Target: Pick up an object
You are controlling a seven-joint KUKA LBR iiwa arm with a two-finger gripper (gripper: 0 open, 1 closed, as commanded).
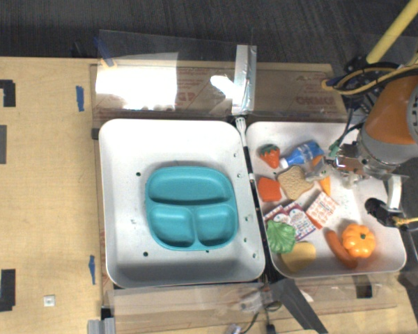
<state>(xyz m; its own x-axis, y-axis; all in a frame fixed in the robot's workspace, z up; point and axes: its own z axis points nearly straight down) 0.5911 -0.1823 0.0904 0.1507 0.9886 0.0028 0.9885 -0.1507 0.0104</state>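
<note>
The right bin [390, 263] holds several toy foods: a red strawberry-like piece [269, 155], a blue packet [305, 150], a tan cracker [295, 181], an orange block [268, 188], a green leafy piece [280, 236], an orange pumpkin [357, 240] and a red-orange sausage shape [336, 248]. My gripper [336, 164] hangs low over the bin's upper middle, just right of the blue packet and the cracker. A small orange piece [325, 184] lies right below it. Nothing is visibly held.
In the left bin [118, 186] sits a teal divided plate [191, 206]. Two printed cards [292, 219] [321, 209] and a yellow piece [301, 255] lie among the foods. A clear sheet [167, 82] stands behind the bins.
</note>
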